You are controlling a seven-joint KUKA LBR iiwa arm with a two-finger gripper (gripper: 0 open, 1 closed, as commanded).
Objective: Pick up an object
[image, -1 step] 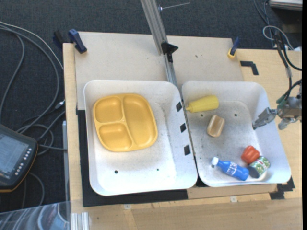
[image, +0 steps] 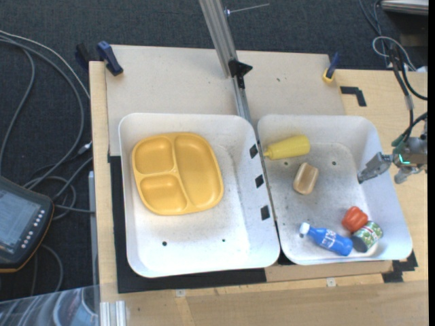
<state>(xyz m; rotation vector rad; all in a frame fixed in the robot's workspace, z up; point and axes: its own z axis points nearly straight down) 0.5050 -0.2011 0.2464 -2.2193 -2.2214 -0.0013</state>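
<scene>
The right bin holds several objects. A yellow bottle lies near its far left corner, with a tan rounded piece just in front of it. By the near right corner lie a blue bottle with a white cap, a red piece and a green-and-white can. My gripper hovers over the right rim of this bin, above the red piece in the picture. Its two fingers stand apart, open, with nothing between them.
The left bin holds a yellow divided plate. A metal pole rises from between the bins at the back. Cables hang at the right edge, and blue clamps sit on the bench corners.
</scene>
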